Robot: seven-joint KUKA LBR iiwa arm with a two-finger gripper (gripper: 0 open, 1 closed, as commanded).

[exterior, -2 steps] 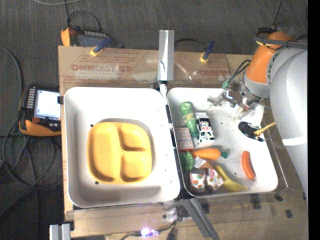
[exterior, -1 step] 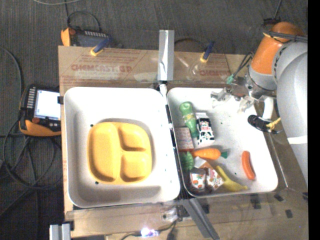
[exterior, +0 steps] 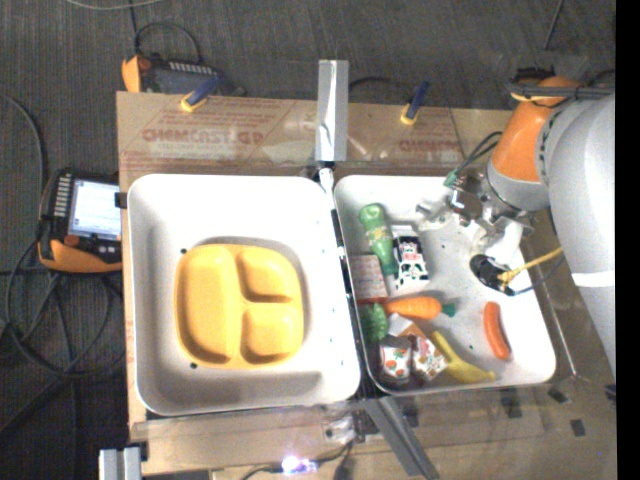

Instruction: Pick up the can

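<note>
bins (exterior: 145,268): white, smooth plastic, slight sheen
tray (exterior: 240,303): yellow plastic, glossy
bench top (exterior: 240,133): brown, matt, looks like cardboard or fibreboard
arm (exterior: 585,178): smooth grey shell, glossy orange band
carrot (exterior: 415,308): probably plastic, smooth
floor (exterior: 60,68): dark, rough weave

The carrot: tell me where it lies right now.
The carrot lies in the right bin, near its left side, just below the small cow-print carton and above the banana.

bins (exterior: 140,268) – 2; yellow tray (exterior: 240,303) – 1; carrot (exterior: 415,308) – 1; banana (exterior: 462,366) – 1
</note>
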